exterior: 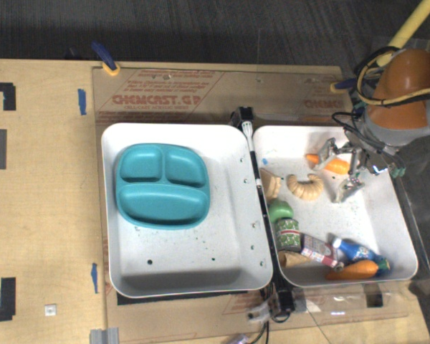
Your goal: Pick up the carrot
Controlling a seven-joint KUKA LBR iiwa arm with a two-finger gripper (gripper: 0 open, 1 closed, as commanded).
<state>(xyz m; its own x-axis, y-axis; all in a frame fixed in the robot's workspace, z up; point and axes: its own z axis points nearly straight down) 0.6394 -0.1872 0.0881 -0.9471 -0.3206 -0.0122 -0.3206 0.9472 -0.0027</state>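
Status: the pick is not complete. The orange tapered toy carrot with a green tip (pixel 355 269) lies flat on the floor of the right shallow white plastic bin (pixel 398 206), close against the near wall. It touches a blue and white tube-shaped package (pixel 355 251) just behind it.

The metal two-finger gripper (pixel 347 172) is in the same bin, but at the far end, well apart from the carrot. A small bright orange object (pixel 336 166) sits at the gripper. What it is cannot be determined, nor can it be confirmed as gripped. The opening of the tool cannot be read at this resolution (metal parts and the orange object overlap).

A tan croissant-shaped toy (pixel 304 186) and a green rounded toy (pixel 279 211) lie between the gripper and the carrot, toward the bin's left wall.

Remaining steps, as judged from this layout:
1. Move the gripper toward the near wall, above the carrot
2. Descend and close across the carrot body, clear of the package
3. Lift the carrot from the bin floor
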